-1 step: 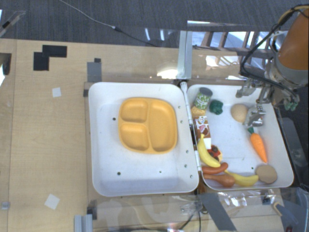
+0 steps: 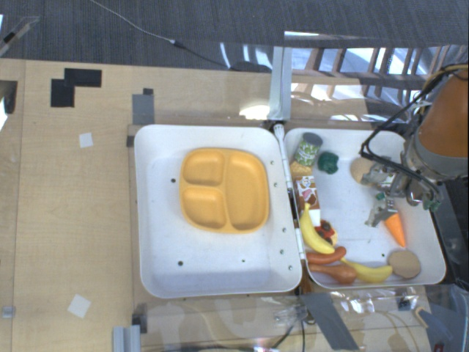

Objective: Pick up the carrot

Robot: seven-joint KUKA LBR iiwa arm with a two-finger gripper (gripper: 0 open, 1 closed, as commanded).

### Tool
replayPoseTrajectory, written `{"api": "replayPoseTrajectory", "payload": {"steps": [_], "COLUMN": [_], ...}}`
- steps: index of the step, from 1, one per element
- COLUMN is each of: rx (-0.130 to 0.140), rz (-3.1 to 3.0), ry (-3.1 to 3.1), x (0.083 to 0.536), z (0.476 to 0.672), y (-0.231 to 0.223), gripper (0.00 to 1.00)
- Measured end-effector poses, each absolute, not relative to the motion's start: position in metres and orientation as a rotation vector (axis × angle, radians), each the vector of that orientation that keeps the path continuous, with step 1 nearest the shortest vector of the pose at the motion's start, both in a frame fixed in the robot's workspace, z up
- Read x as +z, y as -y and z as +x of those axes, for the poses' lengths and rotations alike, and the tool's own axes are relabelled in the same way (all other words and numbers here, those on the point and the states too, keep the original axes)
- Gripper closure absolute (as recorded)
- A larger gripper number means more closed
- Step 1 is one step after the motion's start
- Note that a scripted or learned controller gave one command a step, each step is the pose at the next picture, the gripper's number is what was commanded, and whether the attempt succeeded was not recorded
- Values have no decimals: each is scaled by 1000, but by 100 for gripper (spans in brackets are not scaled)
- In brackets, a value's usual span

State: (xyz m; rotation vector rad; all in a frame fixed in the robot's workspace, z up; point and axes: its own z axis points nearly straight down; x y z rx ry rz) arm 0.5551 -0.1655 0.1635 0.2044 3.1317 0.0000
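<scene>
The carrot is a small orange cone lying in the right bin, near its right side, tip pointing toward the front. My gripper hangs directly over the carrot's thick upper end, its metal fingers reaching down beside that end. The orange band and grey wrist of the arm stand just above and to the right. From here I cannot make out whether the carrot sits between the fingers.
The left bin holds a yellow divided plate. In the right bin lie a banana, two sausages, a second banana, a brown potato, a green can, a dark green item and a snack packet.
</scene>
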Motion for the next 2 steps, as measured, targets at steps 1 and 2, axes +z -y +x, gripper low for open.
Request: {"api": "replayPoseTrajectory", "payload": {"steps": [1,2], "rx": [-1,-4], "rz": [385,372], "ry": [-3103,-3095], "x": [90,103], "z": [570,573], "y": [198,197], "gripper": [0,100]}}
